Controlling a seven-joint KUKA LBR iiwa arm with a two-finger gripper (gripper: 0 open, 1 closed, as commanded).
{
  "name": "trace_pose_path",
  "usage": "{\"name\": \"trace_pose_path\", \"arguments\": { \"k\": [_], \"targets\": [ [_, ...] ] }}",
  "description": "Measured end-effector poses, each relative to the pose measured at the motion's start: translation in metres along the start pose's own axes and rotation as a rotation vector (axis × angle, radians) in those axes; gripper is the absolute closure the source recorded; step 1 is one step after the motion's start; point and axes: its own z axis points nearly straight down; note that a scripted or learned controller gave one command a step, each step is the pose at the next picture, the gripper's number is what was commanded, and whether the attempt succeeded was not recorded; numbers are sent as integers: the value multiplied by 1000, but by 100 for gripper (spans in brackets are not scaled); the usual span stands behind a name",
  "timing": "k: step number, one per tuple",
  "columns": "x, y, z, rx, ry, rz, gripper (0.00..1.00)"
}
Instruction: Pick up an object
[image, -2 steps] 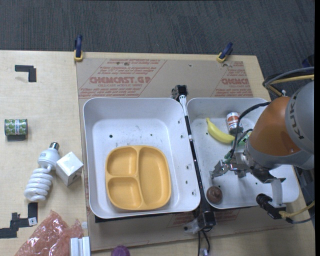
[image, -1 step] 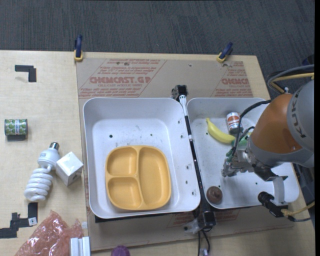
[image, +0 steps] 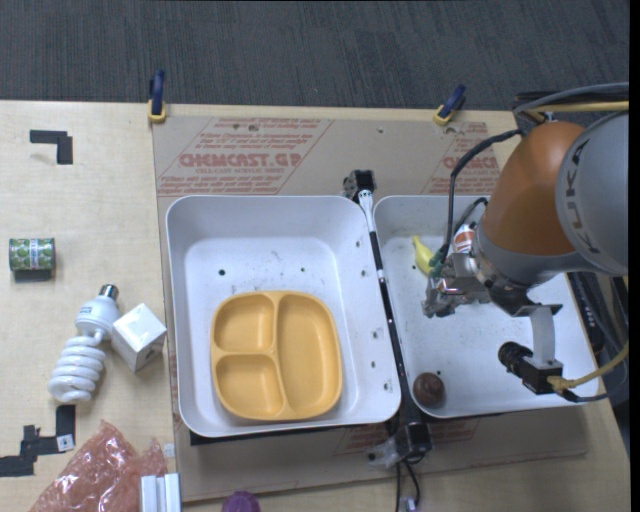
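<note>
Yellow object (image: 426, 256) lies just left of my fingers (image: 440, 297) in the right bin (image: 480, 390); I cannot tell their state.

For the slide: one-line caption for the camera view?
KUKA arm's gripper low in the right bin near a yellow object and brown ball; yellow tray in the left bin.
</note>
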Motion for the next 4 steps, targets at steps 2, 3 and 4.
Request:
{"name": "trace_pose_path", "arguments": {
  "k": [2, 3, 4],
  "targets": [
    [-83, 32, 101, 3, 0, 2, 0],
    [-84, 33, 91, 2, -1, 0, 100],
    [-83, 33, 91, 2, -1, 0, 0]
  ]
}}
